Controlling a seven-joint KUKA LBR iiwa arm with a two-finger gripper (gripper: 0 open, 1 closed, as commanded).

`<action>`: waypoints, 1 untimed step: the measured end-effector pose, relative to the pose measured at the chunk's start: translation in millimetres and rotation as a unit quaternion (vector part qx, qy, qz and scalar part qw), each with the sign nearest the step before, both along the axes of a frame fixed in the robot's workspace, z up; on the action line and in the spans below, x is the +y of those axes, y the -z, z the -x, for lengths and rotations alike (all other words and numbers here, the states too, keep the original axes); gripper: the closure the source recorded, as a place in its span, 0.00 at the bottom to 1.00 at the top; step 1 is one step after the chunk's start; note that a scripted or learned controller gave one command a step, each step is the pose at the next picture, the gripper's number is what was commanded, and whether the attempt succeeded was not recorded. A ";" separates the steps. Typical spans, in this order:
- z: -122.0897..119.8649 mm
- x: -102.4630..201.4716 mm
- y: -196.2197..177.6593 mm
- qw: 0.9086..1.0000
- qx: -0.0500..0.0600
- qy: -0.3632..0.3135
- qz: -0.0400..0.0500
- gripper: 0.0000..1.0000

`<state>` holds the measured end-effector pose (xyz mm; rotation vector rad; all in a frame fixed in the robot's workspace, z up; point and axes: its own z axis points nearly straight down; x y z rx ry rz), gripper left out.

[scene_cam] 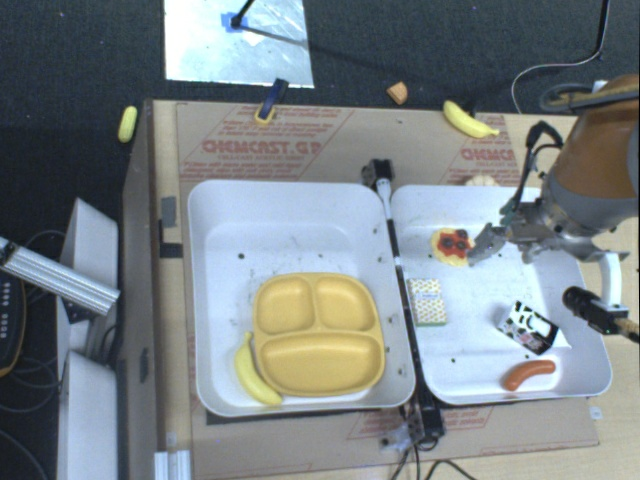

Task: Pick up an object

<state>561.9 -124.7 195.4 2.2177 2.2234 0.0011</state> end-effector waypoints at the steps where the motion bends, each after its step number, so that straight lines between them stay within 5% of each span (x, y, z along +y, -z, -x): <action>1: -73.8 22.8 85.5 1.000 0.001 -0.001 -0.001 0.00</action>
